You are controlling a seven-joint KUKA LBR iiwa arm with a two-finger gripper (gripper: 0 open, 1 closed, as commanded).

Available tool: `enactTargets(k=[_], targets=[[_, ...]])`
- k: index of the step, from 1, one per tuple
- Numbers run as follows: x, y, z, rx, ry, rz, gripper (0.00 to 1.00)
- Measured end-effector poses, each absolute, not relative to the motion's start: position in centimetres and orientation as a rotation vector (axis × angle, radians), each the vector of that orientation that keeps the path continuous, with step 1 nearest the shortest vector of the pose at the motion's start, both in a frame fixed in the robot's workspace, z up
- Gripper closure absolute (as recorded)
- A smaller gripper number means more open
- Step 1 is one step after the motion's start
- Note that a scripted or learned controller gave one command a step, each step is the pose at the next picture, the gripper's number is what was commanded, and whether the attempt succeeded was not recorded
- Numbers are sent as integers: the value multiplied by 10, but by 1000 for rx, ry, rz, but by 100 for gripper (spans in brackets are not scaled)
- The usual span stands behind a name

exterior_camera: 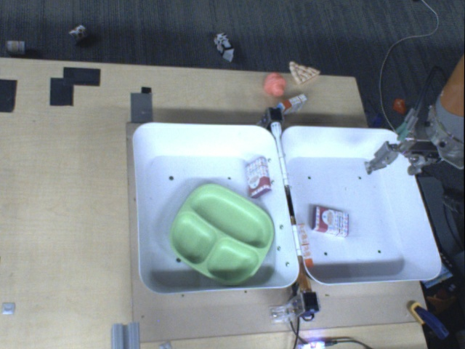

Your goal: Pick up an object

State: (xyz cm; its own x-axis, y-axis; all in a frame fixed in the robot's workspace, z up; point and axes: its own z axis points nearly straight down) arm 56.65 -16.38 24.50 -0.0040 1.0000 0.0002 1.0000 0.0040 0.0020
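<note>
Small red carton (330,221) in right bin (407,267): likely light, stiff, crushable; grasp across narrow sides; gripper (396,158) apart, empty, at bin's right rim.

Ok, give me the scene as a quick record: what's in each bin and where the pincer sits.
left bin: green divided plate, small red-and-white carton near the divider
right bin: one red-and-white carton, lying flat
pincer: above right bin's upper right area, nothing seen between its fingers
bench beyond bins: orange ball
</note>
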Motion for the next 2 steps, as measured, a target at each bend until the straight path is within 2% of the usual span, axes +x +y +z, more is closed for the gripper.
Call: enactTargets(k=[1,2], targets=[[583,-133,86,2212,2222,8,0],[510,-126,87,2215,2217,8,0]])
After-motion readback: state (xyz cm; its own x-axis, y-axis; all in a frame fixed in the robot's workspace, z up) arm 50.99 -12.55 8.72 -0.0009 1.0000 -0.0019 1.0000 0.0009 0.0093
